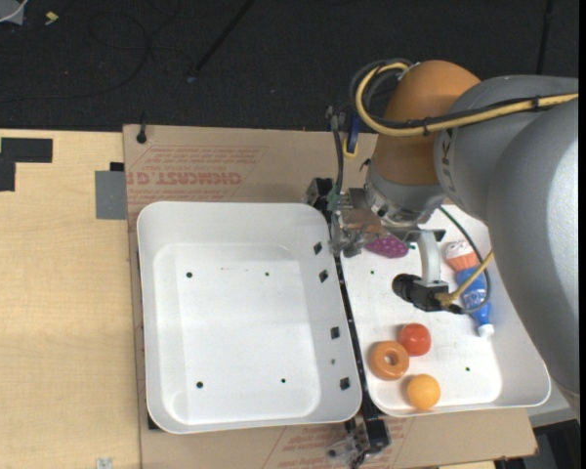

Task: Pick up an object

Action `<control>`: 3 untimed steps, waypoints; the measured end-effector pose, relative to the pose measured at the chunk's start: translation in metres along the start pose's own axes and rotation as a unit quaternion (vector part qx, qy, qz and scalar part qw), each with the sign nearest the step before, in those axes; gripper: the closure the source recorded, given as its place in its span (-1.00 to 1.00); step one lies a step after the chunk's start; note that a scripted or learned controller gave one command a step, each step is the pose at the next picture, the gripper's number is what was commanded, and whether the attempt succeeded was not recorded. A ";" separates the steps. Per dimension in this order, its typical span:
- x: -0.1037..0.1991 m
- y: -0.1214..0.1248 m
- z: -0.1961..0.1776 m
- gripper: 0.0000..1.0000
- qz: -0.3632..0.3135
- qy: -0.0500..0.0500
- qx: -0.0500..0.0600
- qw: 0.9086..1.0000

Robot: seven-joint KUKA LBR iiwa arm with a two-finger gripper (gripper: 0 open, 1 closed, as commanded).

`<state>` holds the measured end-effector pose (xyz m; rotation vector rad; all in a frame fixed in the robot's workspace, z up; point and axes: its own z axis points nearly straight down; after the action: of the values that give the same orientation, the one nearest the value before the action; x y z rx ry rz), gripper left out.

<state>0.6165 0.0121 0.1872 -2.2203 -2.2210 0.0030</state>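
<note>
My gripper (pixel 355 231) reaches down at the far left corner of the right bin (pixel 527 384), close to the wall shared with the left bin. A purple object (pixel 391 247) lies just to its right, partly hidden under the wrist. Nearer the front of that bin lie a red ball (pixel 415 339), an orange ring (pixel 389 360) and an orange ball (pixel 422 391). Along the right side lies a blue and white tube (pixel 475 299), and at its far end sits a small white and orange object (pixel 459 255).
The left bin (pixel 161 262) stands beside the right one, their rims touching. Both rest on a cardboard sheet (pixel 205 169) on the wooden bench. The grey arm (pixel 527 184) covers the right bin's far right part.
</note>
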 end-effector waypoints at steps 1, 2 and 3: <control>-0.007 0.015 0.000 1.00 -0.002 0.000 0.000 1.000; 0.119 0.027 0.025 1.00 -0.003 0.001 -0.001 1.000; -0.004 0.027 -0.002 1.00 0.005 -0.002 -0.001 1.000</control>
<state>0.6439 0.0083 0.1891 -2.2333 -2.2132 0.0051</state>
